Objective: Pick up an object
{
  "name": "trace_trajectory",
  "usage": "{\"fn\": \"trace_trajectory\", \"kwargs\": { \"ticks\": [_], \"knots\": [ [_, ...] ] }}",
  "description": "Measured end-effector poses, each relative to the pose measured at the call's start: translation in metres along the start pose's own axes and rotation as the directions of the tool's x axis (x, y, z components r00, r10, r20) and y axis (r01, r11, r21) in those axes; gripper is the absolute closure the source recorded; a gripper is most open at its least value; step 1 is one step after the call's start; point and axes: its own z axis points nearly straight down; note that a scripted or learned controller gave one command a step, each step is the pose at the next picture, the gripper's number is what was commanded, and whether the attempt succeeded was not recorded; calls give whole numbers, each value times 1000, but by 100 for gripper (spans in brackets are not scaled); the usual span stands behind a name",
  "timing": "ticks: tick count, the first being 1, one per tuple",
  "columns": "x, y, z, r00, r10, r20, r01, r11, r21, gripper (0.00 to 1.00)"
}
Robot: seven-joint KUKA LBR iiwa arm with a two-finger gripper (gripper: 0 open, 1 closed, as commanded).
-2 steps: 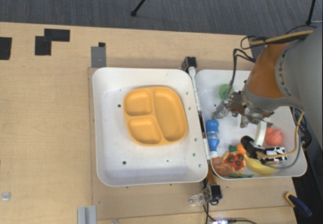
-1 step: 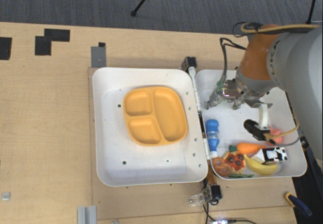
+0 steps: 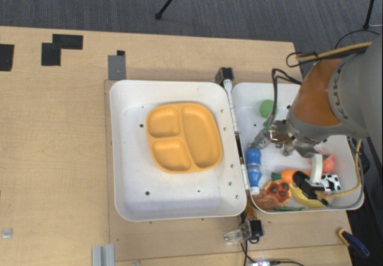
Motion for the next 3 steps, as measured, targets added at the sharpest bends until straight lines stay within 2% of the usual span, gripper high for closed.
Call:
{"fn": "trace_trajectory", "kwargs": {
  "ticks": [1,2,3],
  "knots": [
    [-34,81,3,992,126,1,-126,992,4,0],
    [-83,124,5,920,392,5,-392,920,19,0],
    [-82,128,-9,923,384,3,-384,923,5,100]
  ]
}}
